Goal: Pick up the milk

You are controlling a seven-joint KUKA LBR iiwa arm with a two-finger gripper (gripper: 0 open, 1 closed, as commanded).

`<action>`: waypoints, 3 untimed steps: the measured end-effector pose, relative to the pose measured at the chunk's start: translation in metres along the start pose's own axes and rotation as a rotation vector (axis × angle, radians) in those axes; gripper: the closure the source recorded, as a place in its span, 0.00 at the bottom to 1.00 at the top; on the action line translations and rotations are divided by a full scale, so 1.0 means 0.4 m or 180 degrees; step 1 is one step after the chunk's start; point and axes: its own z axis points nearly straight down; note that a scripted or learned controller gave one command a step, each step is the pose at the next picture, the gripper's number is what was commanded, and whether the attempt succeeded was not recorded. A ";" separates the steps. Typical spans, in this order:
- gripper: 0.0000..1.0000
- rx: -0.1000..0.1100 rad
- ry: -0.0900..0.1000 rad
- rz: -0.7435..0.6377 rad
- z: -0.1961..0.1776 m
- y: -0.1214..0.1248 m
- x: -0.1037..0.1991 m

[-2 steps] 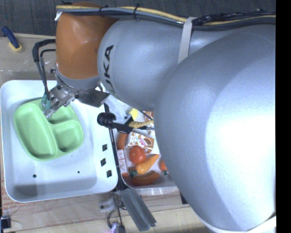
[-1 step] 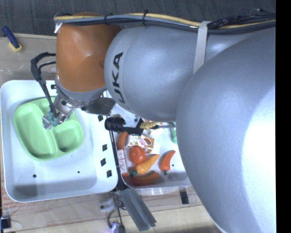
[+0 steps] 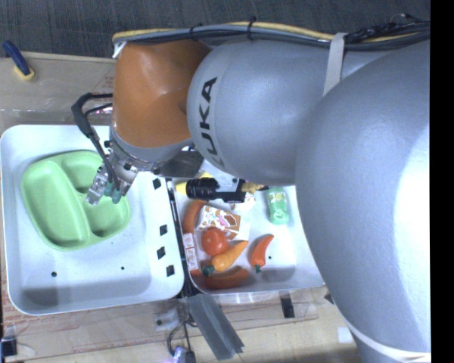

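Oddly, the hand point(image 3: 106, 189) hovers over the green tray point(image 3: 57, 203) in the left bin point(image 3: 76, 286), its state unclear, while the milk point(image 3: 219, 219) lies among toy food in the right bin point(image 3: 303, 267).

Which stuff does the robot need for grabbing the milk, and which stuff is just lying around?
For the job: milk carton in the right bin; claw, over the left bin.

Just lying about: green tray in the left bin; tomato, green bottle and red pepper in the right bin.

Two white bins point(image 3: 76, 290), one green tray point(image 3: 57, 203).
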 end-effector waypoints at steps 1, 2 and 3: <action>1.00 -0.0007 -0.0010 -0.1098 -0.063 0.081 0.090; 1.00 -0.0008 -0.0015 -0.2204 -0.083 0.079 0.097; 1.00 -0.0003 -0.0009 -0.2864 -0.127 0.022 0.188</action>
